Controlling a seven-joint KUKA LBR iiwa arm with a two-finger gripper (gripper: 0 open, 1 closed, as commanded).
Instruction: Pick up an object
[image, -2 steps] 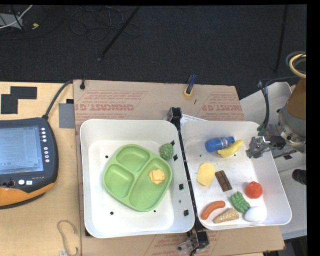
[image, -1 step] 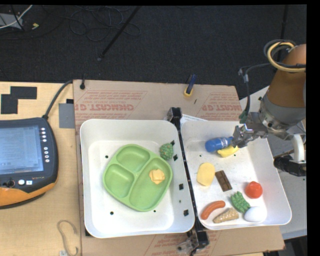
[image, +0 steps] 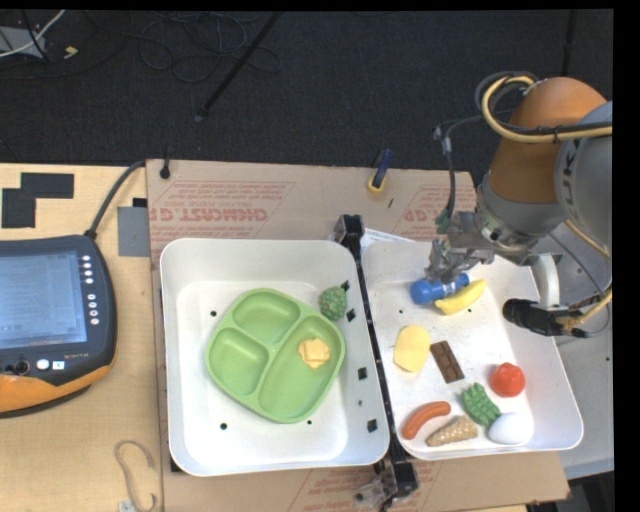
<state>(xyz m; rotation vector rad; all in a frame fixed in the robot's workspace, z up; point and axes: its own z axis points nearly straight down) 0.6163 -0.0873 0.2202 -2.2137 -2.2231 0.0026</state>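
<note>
Blue object (image: 428, 291) sits at the far-left of the right bin (image: 566, 400), touching the banana (image: 461, 297) on its right. Tool (image: 446, 266) is directly over it, just on the far side; can't tell finger opening from this angle. Blue piece's long axis runs roughly left-right, so the move looks like a short straight drop. Risk: catching the banana too.

Glossy plastic green plate (image: 240, 355); matt cardboard bench (image: 260, 205).
</note>
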